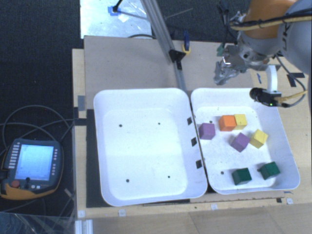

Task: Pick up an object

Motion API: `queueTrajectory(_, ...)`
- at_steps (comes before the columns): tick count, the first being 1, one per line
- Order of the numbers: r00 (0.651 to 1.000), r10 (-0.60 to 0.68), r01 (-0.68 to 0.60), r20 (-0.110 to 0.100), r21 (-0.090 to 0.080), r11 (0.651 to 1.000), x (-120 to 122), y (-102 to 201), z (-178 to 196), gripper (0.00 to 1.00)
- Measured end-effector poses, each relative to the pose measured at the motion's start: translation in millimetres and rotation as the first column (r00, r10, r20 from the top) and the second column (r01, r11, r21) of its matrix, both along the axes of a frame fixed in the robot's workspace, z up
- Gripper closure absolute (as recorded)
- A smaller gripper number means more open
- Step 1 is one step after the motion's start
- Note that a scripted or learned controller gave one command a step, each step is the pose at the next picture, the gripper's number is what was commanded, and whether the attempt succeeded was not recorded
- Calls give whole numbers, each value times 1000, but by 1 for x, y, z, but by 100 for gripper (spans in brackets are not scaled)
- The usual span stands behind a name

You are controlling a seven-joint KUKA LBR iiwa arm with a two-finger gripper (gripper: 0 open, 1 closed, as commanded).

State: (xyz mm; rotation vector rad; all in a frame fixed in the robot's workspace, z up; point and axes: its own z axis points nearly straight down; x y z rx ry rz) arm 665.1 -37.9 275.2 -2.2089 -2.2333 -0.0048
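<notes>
Several small blocks lie in the right bin (282, 135): an orange block (227, 123) touching a yellow block (240, 120), a purple block (207, 130) near the bin's left wall, another purple block (240, 142) beside a second yellow block (259, 138), and two green blocks (241, 175) (269, 170) near the front. My gripper (224, 75) hangs above the bench just behind the right bin's far rim, well away from the blocks, with nothing seen in it.
The left bin (146, 145) sits beside the right one, with black clips along their shared wall. A metal pole (163, 28) slants over the bench behind the bins. A teach pendant (31, 167) with cables lies on the floor at left.
</notes>
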Motion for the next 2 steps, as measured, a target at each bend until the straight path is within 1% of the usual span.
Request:
queueTrajectory(1,1000,1,-1,-1,1,1000,0,64,-5,100)
queueTrajectory(2,1000,0,0,-2,0,1000,-11,122,-15,100)
